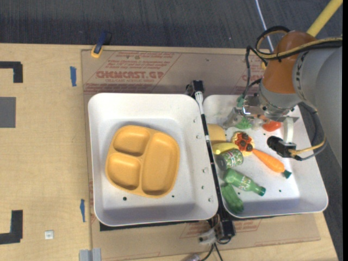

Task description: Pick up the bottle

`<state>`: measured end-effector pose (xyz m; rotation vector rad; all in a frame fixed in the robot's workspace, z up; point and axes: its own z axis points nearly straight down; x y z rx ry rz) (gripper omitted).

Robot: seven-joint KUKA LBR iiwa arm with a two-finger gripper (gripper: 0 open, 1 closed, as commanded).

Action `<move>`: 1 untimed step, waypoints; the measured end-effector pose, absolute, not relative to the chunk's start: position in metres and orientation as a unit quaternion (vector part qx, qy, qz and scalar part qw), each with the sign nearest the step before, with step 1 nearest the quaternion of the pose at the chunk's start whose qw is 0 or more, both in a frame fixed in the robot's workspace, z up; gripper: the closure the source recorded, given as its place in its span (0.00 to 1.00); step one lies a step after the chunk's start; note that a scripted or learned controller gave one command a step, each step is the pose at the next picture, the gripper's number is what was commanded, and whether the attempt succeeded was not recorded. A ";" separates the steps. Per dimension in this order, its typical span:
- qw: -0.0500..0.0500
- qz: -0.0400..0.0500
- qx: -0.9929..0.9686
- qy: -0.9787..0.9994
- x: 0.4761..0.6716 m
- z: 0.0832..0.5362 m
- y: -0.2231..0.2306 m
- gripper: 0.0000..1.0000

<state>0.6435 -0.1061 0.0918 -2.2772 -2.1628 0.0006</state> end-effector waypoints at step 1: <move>0.000 -0.001 -0.725 -0.689 0.644 0.103 -0.106 1.00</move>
